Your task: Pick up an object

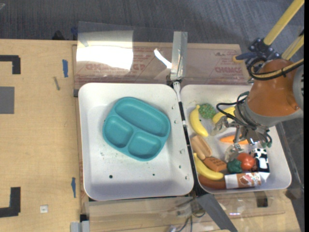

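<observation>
My gripper hangs low in the right bin, under the orange wrist band, with its fingers apart. An orange carrot-like piece lies right between the fingertips; nothing looks lifted. Around it lie toy foods: a yellow banana, a green broccoli, a brown sausage, a second banana, a red tomato, a green piece and a white-and-red bottle.
The left bin bears a teal divided plate. A black-and-white box sits by the tomato. The wall between the bins runs just left of the bananas. Yellow rods slant at the top right.
</observation>
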{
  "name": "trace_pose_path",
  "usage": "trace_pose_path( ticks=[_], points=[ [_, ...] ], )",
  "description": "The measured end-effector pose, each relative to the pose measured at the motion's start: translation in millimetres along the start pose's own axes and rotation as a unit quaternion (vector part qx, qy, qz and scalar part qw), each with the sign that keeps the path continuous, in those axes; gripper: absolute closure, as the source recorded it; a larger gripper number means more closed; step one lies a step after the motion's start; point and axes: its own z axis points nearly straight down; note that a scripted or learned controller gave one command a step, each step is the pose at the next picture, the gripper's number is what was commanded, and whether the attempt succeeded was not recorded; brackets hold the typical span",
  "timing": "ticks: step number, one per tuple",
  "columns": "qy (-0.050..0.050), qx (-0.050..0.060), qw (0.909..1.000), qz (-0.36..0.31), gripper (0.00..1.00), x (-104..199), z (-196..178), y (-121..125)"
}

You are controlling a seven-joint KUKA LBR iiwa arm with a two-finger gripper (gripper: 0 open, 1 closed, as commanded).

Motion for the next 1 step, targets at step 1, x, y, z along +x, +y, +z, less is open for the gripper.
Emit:
trace_pose_path(
  ticks=[1],
  points=[
    [-0.003, 0.001, 0.9945, 0.105, 0.00, 31.1, 2.9, 5.7]
  ],
)
